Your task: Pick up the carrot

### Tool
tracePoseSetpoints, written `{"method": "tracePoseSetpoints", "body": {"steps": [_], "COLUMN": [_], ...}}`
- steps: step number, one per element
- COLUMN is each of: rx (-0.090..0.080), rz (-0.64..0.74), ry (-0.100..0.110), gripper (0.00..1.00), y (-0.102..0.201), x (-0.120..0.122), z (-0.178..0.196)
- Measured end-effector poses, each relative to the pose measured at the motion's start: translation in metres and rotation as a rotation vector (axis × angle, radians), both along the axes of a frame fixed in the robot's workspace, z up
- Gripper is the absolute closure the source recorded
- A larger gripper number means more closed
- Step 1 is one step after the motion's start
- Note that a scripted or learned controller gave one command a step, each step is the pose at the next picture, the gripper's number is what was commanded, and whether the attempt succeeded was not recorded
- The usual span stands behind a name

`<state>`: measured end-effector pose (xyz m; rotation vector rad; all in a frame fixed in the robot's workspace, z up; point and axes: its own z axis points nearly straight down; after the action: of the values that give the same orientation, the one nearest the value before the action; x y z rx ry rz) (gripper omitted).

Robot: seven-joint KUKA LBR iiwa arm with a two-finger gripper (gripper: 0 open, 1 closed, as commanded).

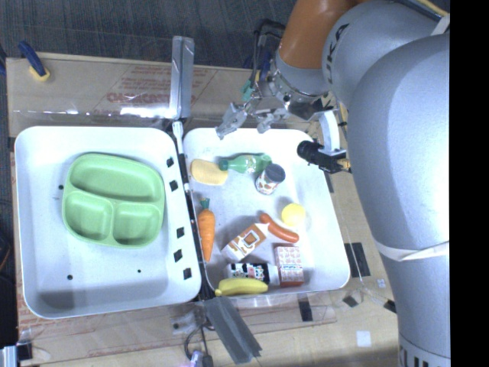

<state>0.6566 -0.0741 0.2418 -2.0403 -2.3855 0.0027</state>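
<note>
**A:** Your end effector (248, 119) sits over the far rim of the right bin (325, 205), fingers spread wide, nothing between them. It's above the clutter, not down in it. My guess: a staging pose, jaws opened in advance for a descent.

**B:** Where's the carrot?

**A:** The carrot (206, 234) lies flat on the bin floor, hard against the right bin's left wall, just beside the divider between the bins. Long axis runs roughly 12 to 6, green stub at the 12 end. From your end effector it's at about 7 o'clock, well apart, most of the bin's depth away.

**B:** Anything in the path?

**A:** The yellow lemon-like piece (208, 173) sits between them, just past the carrot's top end. The green bottle (244, 163) and small jar (269, 179) are off to the 3 o'clock side of that line. The juice carton (246, 242) is near the carrot at its 3 o'clock, apart from it as far as I can see.

**B:** Why does the wall matter?

**A:** One finger needs room on the wall side, and I judge that gap tight. You'd likely want the jaws closing across the carrot's width, and their current rotation may need changing.

**B:** Left bin?

**A:** It holds the green divided tray (114, 199). Not relevant to the pick.
</note>
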Motion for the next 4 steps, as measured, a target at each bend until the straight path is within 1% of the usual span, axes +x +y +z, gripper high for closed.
{"method": "tracePoseSetpoints", "body": {"steps": [1,2,3,4], "rx": [0.002,0.001,0.001,0.005], "rz": [0.39,0.511,0.637,0.624], "ry": [0.002,0.0,-0.001,-0.02], "gripper": [0.0,0.0,0.0,0.0], "y": [0.04,0.032,-0.033,-0.057], "x": [-0.067,-0.117,-0.153,-0.152], "z": [-0.052,-0.051,-0.1,-0.137]}}
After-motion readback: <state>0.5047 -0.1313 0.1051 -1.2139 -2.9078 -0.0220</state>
